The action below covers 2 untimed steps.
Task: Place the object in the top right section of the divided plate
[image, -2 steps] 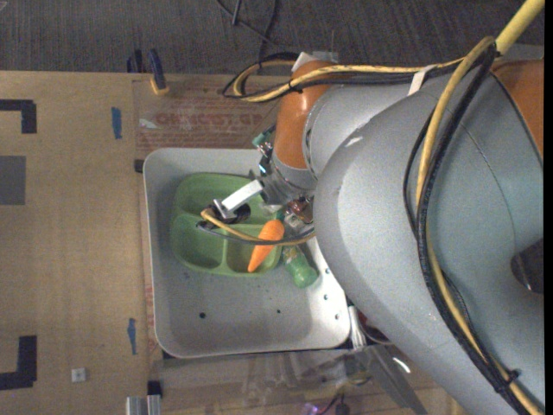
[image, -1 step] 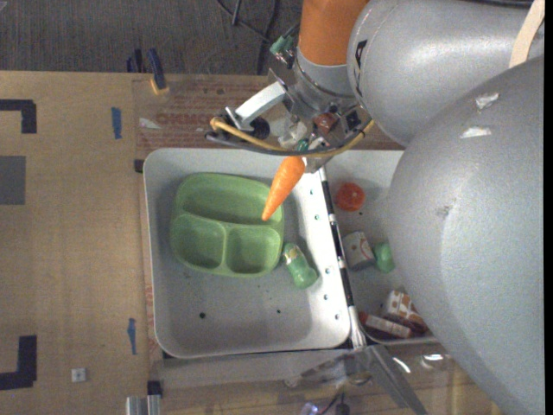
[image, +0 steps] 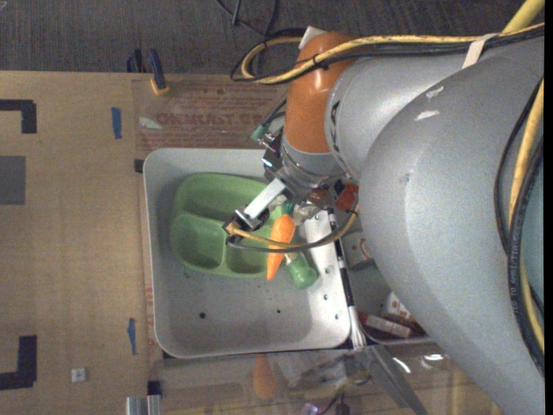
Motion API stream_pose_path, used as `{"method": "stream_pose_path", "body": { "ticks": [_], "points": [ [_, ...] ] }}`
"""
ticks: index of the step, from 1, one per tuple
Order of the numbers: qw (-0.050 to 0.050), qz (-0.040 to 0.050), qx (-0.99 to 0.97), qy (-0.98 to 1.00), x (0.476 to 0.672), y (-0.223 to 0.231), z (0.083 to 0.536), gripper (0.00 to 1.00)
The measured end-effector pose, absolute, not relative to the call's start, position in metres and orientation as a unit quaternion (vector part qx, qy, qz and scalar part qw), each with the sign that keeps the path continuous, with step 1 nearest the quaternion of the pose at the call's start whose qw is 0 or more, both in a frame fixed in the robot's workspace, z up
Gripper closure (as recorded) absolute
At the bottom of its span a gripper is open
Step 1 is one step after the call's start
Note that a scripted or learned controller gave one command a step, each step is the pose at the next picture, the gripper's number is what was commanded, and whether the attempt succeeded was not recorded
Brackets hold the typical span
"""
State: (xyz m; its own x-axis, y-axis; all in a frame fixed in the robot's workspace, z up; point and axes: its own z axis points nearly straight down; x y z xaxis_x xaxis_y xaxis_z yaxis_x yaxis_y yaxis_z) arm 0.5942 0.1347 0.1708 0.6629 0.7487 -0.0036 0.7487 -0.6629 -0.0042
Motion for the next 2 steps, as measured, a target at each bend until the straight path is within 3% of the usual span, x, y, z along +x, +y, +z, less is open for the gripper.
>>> {"method": "stream_pose_path", "body": {
  "ticks": [1,2],
  "points": [
    [0.001,0.0023,-0.942,-0.334,0.554,0.181,0.114,1.0],
    [0.0,0.0001,-0.974,-0.226,0.601,0.113,0.163,1.0]
  ]
}}
